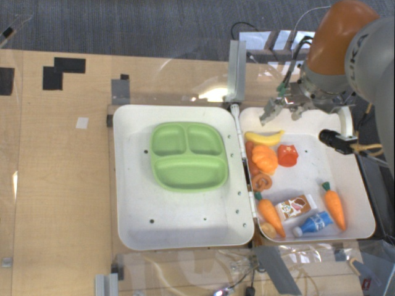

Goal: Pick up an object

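Grey and orange, the arm (345, 48) hung at the frame's upper right, its gripper (285, 108) over the right bin's (361, 184) top edge; its state could not be told. Below lay a banana (265, 137), red cup (287, 155) and carrots (334, 206). The left bin (129, 214) held a green tray (187, 155).

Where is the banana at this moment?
In the camera view, the banana lies in the right bin, near its far left corner, just above the orange pumpkin-like toy and left of the red cup.
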Available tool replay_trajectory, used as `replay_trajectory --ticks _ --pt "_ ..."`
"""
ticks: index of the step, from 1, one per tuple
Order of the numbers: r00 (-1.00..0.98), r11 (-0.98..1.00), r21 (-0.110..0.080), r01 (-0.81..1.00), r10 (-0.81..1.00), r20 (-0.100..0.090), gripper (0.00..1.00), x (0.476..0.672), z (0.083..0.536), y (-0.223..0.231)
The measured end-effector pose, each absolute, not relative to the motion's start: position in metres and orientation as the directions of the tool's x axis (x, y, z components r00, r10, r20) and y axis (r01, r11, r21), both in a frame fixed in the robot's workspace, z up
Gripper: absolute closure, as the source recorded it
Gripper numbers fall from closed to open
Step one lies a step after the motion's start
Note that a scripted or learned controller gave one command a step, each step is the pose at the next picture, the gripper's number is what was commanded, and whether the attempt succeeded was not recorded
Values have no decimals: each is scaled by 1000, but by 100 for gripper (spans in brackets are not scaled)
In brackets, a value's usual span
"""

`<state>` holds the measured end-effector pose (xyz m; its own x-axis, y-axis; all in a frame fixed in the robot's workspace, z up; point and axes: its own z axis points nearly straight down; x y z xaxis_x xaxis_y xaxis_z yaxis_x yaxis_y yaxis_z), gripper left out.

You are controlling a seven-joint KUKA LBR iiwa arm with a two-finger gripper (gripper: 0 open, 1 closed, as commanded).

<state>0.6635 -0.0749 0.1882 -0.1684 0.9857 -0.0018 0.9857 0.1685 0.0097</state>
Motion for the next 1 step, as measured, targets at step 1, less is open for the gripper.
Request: replay_trajectory --ticks 1 --pt "-234 234 27 972 972 -12 0 615 107 -107"
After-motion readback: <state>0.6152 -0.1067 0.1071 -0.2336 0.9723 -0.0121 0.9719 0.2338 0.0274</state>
